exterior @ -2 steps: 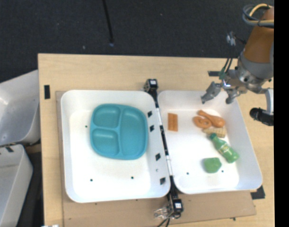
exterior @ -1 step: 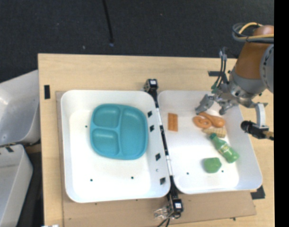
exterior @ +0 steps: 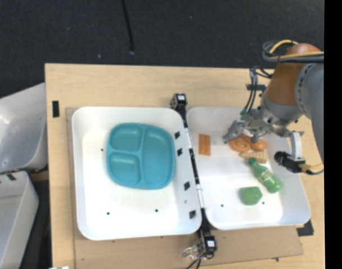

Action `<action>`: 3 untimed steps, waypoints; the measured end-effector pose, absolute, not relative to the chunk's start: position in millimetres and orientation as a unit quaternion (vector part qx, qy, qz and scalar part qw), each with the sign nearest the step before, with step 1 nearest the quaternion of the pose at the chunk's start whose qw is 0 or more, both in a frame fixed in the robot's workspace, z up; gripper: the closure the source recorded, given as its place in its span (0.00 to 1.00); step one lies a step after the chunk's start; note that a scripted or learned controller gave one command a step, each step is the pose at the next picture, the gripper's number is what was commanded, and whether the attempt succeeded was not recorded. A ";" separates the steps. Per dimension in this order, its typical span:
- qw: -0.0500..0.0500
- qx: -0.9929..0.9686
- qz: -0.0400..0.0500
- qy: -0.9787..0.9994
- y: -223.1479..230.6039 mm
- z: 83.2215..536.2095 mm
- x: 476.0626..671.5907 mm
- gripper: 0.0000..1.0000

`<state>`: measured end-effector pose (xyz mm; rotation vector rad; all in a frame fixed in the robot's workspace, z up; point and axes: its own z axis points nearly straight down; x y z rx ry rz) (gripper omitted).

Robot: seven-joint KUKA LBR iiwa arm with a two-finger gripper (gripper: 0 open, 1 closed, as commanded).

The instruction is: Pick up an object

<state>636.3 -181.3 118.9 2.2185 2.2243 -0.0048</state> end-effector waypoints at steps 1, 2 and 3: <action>0.003 0.706 0.001 0.708 -182.4 133.6 638.2 1.00; 0.002 0.708 0.002 0.706 -185.3 178.5 634.9 1.00; 0.002 0.707 0.001 0.707 -186.6 205.2 635.7 1.00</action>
